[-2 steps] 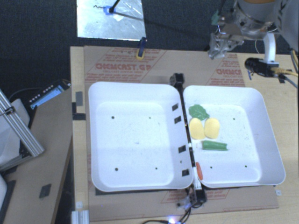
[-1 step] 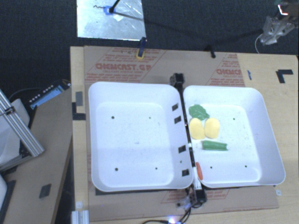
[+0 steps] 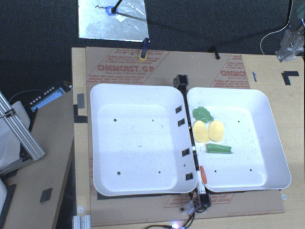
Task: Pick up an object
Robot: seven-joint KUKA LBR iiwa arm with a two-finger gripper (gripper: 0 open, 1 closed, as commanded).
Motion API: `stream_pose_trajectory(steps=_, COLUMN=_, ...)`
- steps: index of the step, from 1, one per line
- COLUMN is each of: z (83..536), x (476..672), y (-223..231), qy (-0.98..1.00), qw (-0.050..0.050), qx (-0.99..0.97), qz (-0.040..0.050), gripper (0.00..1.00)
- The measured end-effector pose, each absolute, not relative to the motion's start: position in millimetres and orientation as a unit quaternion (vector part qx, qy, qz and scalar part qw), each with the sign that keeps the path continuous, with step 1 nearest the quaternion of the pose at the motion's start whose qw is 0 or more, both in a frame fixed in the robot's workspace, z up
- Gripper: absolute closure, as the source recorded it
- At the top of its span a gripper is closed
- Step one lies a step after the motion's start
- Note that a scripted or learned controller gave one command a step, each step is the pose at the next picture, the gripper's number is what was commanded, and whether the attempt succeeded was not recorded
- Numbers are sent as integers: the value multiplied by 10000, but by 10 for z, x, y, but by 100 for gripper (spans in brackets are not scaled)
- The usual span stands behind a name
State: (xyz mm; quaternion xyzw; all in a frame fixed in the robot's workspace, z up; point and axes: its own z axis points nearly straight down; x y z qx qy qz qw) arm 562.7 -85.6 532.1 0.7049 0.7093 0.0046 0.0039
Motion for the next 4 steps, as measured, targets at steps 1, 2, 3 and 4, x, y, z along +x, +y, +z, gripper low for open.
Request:
stream_pose_trajectory(steps=1, z=5363, x=5306, y=-425, qy=7099, qw=13, qx=7043, qz=22, gripper=100)
stream_pose_trajectory(steps=2, z=5358, x=4854, y=17, qy=7102, qw=9, qx=7040, qz=21, gripper=100)
stream_pose_trajectory(steps=3, z=5351, x=4864, y=453, qy=7101, qw=2, qx=7041, qz=16, gripper=100)
stream_pose_trajectory(steps=4, z=5351, x=4863, y=749, qy=7096, qw=3, qx=7046, qz=16, gripper=100)
